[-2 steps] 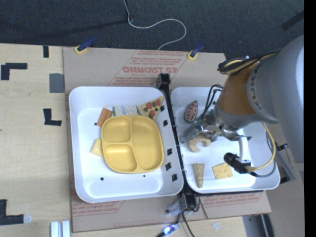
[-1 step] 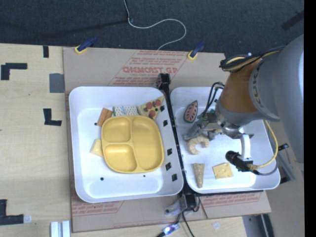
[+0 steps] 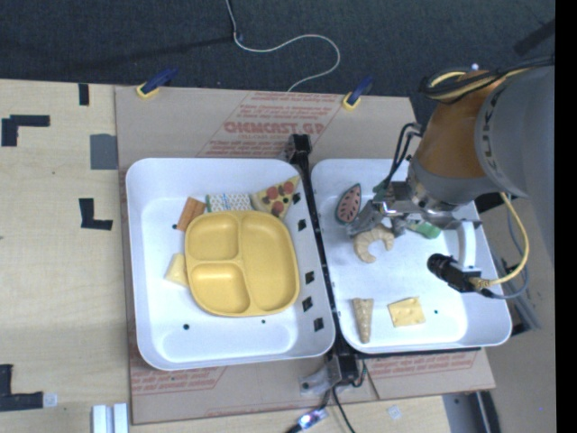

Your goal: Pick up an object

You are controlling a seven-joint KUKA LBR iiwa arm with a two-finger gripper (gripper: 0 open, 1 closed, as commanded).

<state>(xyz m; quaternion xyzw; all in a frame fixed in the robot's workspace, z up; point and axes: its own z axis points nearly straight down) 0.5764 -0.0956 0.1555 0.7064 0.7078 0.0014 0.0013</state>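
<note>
- From where I stand the gripper is low over the right bin, in its upper middle part, with the grey arm and its orange band coming in from the right
- Straight beneath and a touch toward the near side lies a pale, lumpy piece of toy food, curled a bit like a croissant; its top edge looks to be touching or just under the fingertips, though I can't make out whether anything is actually pinched
- How the jaws stand I cannot tell: the metal parts blur into one dark cluster from this angle
- The pale piece runs roughly left to right, so a grip across its short way, from far to near, seems the likeliest to hold
- Just left of the gripper sits a dark oval piece with a reddish face, near enough to get nudged; a small green bit lies just to the right
- The yellow cheese wedge and the tan cone-shaped piece sit near the front wall, well apart from the fingers
- The left bin with its yellow divided plate is out of play for this reach
</note>
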